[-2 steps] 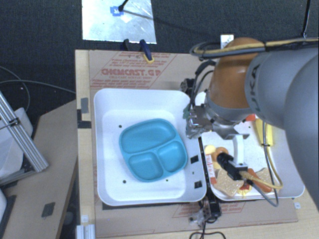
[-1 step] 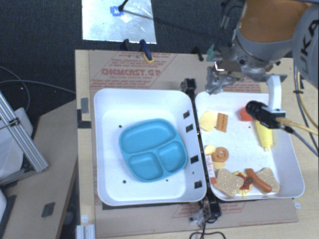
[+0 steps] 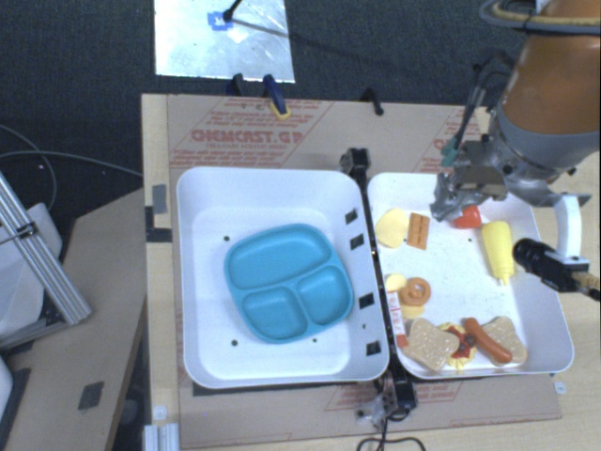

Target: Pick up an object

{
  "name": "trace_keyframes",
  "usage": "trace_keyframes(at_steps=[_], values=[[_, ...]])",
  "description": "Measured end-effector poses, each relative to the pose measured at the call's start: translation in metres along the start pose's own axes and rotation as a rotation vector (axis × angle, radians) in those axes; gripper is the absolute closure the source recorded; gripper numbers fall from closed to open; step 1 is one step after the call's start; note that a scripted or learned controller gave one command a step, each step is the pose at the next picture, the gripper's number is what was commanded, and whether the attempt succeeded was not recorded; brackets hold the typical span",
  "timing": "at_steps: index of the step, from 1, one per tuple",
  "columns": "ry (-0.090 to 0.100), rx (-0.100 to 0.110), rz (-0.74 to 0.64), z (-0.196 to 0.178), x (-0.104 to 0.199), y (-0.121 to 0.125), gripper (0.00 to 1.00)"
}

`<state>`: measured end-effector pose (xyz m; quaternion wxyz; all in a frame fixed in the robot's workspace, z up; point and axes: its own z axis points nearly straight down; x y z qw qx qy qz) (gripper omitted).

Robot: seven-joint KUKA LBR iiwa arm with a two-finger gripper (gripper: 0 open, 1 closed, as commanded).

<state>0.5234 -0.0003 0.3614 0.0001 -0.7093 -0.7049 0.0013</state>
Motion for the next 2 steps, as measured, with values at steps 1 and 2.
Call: trace_keyframes(at_steps=[1, 2], values=[[0.001, 0.008, -0.006, 0.147, 0.003, 0.021, 1.0], [0.002, 0.002, -0.006, 0.16, 0.003, -0.026, 1.0]])
